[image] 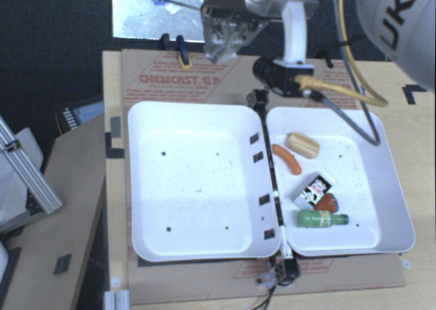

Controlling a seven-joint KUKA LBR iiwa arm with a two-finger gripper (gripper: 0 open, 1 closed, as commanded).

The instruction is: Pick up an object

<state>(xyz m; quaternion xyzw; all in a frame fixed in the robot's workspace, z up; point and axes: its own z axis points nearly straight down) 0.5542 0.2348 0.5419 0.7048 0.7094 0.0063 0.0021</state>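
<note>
White left bin (146, 165), bare floor. Gripper (219, 48) sits high at the far edge, above the brown board (178, 78) behind that bin; can't tell if it's open or closed, nothing visibly held. Right bin (381, 179) has all the objects, clustered toward its left side: orange sausage (287, 159) near the divider, tan bun (302, 144) just beside it on the far side, black-and-white carton (313, 190) nearer, red piece (328, 202) touching the carton's right, green bottle (321, 219) lying on its side nearest the front. Yellow cable (340, 90) runs over the far right.
</note>
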